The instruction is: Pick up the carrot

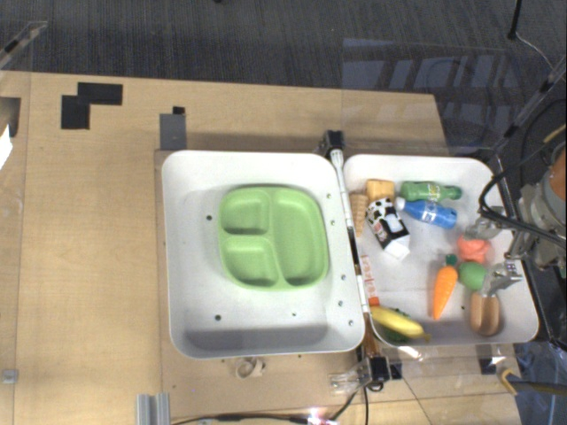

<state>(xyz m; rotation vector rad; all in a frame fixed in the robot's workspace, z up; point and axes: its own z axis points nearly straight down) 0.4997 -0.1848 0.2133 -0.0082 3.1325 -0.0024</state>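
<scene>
The carrot [443, 291], orange with a green top, lies nearly upright in the lower middle of the right bin [416, 163]. My gripper [501, 271] reaches in over that bin's right edge, a short way to the right of the carrot and slightly above it. A green round toy [472, 276] sits between the carrot and the gripper. Nothing shows as held by the gripper.
Around the carrot lie a red-orange toy [474, 249], a brown sausage [484, 313], a banana [396, 323], a cow-print carton [387, 223], a blue bottle [431, 212] and a green bottle [431, 190]. The left bin [186, 317] holds a green divided plate [270, 237].
</scene>
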